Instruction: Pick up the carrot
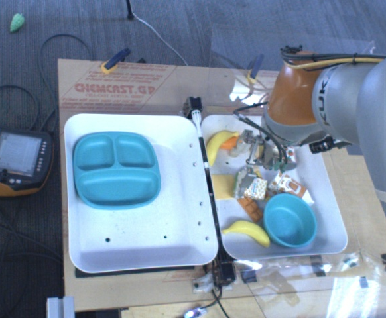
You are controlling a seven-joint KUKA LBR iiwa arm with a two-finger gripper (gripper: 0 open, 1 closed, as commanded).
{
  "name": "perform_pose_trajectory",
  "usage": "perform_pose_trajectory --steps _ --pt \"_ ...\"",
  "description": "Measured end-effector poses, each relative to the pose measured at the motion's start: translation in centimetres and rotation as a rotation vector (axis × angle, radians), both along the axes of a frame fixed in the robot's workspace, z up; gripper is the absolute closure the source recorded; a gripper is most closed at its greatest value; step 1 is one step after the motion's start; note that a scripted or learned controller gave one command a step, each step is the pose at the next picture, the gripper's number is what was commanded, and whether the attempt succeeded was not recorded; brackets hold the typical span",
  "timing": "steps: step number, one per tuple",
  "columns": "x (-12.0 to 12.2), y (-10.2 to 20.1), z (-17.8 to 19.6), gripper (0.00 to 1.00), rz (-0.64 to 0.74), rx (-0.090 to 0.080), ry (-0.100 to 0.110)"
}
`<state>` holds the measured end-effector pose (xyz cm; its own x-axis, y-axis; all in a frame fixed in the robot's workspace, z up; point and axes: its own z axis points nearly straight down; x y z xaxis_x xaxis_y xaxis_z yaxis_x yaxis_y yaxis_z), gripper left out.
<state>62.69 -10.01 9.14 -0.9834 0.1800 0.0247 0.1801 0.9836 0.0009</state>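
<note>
The small orange carrot (249,208) shows as a stubby, ridged piece lying in the right-hand shallow white bin (334,212), towards the middle of its floor. It is partly hidden: a crinkled silver-and-white packet (255,189) lies against its upper end, the round blue plastic bowl (290,220) sits just beside it on the right, and a yellow plastic banana (247,232) lies just below it, near the bin's front wall.

The claw (254,165) hangs over the same bin, above and a little behind the carrot, with the packet between them. Its metal parts blur into the clutter under it, so I cannot tell how it stands or if it touches anything; the carrot lies apart from it on the bin floor. The grey arm with its orange band (292,98) reaches in from the right above it.

Another yellow banana-like piece (217,144) curls at the bin's upper left corner, with a bit of orange (227,144) next to it. The left-hand white bin (180,244) holds a blue divided plastic tray (116,169). Both bins rest on a brown cardboard-covered tabletop (113,88).
</note>
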Motion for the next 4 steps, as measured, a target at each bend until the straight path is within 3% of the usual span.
perform_pose_trajectory --steps 1,2,3,4 --pt "-4.9 -0.1 -0.2 0.00 -0.020 -0.009 -0.034" --pt "2.7 -1.7 0.1 0.00 0.017 0.007 0.030" --pt "-0.9 0.5 0.1 0.00 -0.248 -0.008 -0.037" --pt "-10.0 -0.5 -0.1 0.00 -0.519 -0.008 -0.040"
